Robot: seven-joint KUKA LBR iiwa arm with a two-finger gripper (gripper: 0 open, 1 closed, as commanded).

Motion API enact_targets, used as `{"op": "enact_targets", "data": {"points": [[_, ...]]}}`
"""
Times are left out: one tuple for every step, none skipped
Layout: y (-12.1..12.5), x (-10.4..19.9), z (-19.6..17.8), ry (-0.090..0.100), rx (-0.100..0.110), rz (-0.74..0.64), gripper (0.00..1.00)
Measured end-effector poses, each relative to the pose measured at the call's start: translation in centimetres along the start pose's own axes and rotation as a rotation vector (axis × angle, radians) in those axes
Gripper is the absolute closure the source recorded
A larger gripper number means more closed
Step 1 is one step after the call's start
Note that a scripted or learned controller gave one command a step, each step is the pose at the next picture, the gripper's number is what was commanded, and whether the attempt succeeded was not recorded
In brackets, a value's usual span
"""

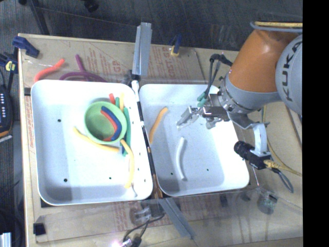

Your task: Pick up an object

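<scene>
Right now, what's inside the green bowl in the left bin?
Inside the green bowl, a blue strip and a red strip curve across it; whatever lies beneath them is covered.

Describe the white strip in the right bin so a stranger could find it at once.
Start at the right bin, the one under the gripper. On its floor, toward the near edge, lies the white strip, a slightly curved piece running roughly front to back. Its neighbour, the orange strip, leans by the left wall; the white one nearly blends with the bin.
</scene>
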State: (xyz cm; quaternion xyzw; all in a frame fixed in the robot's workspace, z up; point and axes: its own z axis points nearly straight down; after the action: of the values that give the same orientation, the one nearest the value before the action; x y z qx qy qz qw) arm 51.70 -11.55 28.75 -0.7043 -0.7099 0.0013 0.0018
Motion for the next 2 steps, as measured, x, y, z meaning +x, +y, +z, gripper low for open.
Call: {"op": "enact_targets", "data": {"points": [[6.8, 0.7, 9.5, -0.001, 0.003, 0.015, 0.00], [9.7, -0.1, 19.4, -0.008, -0.004, -0.077, 0.00]]}}
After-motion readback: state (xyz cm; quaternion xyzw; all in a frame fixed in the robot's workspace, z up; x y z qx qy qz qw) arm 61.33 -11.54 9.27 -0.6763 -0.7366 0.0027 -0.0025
